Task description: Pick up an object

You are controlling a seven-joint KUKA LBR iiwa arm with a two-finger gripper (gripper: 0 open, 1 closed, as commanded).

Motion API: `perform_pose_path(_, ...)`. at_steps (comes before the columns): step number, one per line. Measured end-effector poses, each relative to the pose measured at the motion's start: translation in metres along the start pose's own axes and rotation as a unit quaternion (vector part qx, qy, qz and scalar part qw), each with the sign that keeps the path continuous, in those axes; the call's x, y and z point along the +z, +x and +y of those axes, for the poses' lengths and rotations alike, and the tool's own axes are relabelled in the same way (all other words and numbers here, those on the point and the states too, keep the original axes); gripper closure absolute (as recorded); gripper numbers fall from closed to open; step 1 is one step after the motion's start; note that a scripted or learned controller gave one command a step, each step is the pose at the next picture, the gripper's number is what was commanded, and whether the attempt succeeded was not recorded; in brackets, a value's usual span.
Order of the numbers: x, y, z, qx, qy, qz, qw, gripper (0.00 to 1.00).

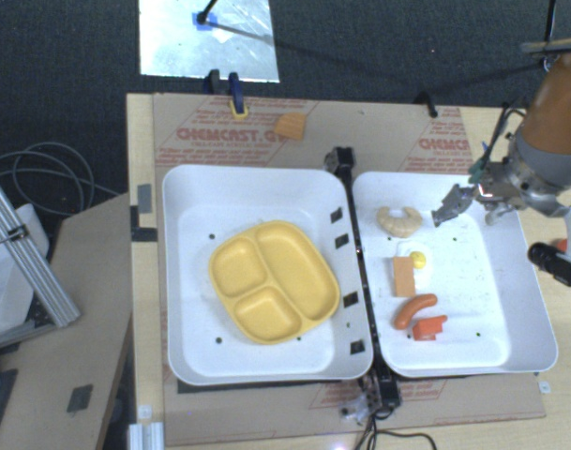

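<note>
Left bin: yellow divided plastic tray, smooth and glossy. Right bin: pale ring-shaped pastry, yellow blob, orange block, sausage, red piece. You're in approach; gripper hangs just right of the pastry, fingers apparently parted, holding nothing. Next: lower and centre.

arm: grey | orange band above wrist | thin cable, seemingly

A yellow divided plate lies in the left bin. On the worktop's far edge sit a tan block and a blue-and-yellow clamp. Grey cables coil at the left, beyond the worktop.
</note>
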State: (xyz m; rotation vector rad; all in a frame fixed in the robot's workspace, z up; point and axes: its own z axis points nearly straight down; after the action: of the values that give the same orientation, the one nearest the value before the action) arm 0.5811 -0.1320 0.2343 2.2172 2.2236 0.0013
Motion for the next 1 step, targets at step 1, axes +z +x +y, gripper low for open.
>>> perform_pose_path(1, 0.1366, -0.0102, -0.0611, 0.003, 0.008, 0.002, 1.0, 0.0)
